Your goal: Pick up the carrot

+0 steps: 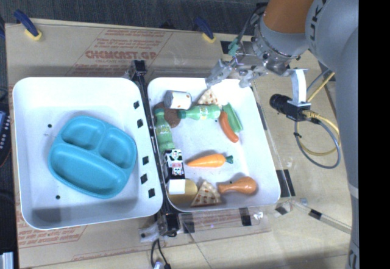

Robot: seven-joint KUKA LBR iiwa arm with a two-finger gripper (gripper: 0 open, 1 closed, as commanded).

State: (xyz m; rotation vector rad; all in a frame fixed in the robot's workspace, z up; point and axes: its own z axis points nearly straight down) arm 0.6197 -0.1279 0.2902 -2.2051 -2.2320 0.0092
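over the right bin's far rim, pincer part open and empty, one carrot, two pizza slices

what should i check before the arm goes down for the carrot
1. Carrot in view, lying in the right bin: ok.
2. Top of carrot uncovered: ok.
3. Room around carrot: ok, the milk carton sits just off its tip, the chicken leg below.
4. Gripper over carrot: not ok, it hangs at the bin's far rim.
5. Gripper carrying nothing: ok, nothing shows between its fingers.
6. A second orange piece lies nearer the gripper, so the target could be mistaken: cannot tell.
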